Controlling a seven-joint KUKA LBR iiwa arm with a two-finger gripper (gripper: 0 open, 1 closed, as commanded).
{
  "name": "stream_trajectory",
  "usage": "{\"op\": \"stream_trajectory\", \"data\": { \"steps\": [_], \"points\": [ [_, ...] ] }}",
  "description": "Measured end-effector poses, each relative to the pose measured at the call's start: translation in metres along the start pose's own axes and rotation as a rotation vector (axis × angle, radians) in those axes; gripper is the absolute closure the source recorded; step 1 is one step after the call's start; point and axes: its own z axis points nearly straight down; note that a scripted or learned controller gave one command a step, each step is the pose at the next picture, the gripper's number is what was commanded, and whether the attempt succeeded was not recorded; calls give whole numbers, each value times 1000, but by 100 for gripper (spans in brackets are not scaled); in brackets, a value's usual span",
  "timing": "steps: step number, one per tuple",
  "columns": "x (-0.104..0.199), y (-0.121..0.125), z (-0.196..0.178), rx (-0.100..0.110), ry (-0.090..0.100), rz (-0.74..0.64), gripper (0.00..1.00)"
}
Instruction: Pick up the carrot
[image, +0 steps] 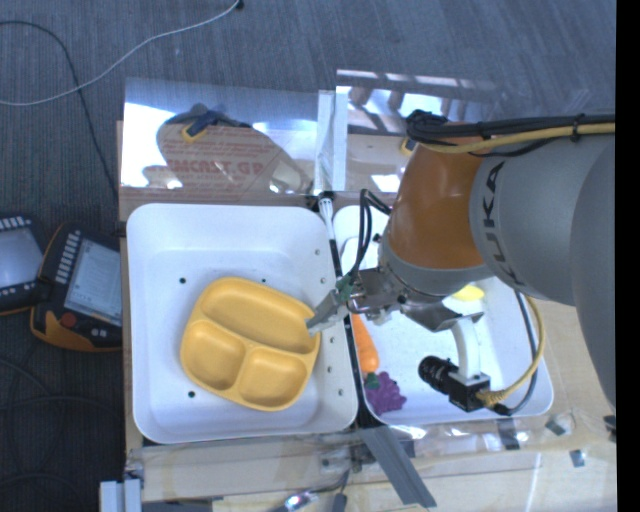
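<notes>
Small orange carrot (366, 346) lies in right shallow white bin (520, 400), near purple grape bunch (384, 391). Two-finger gripper (338, 303) above divider; finger state unclear. Yellow compartment tray (249, 342) left.

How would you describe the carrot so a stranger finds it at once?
Look in the right white bin, along its left wall beside the divider. The carrot lies there just below the gripper. It is slim and orange, unlike the purple grapes below it.

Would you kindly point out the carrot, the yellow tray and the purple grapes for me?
carrot (366, 346), camera view, middle of its orange body.
yellow tray (250, 342), camera view, ridge between its compartments.
purple grapes (385, 393), camera view, centre of the bunch.
</notes>
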Motion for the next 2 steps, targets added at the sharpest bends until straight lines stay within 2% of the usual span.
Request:
{"op": "stream_trajectory", "data": {
  "steps": [1,2],
  "points": [
    [-75,69,-19,1,-3,216,0],
    [-87,-8,60,4,1,214,0]
  ]
}}
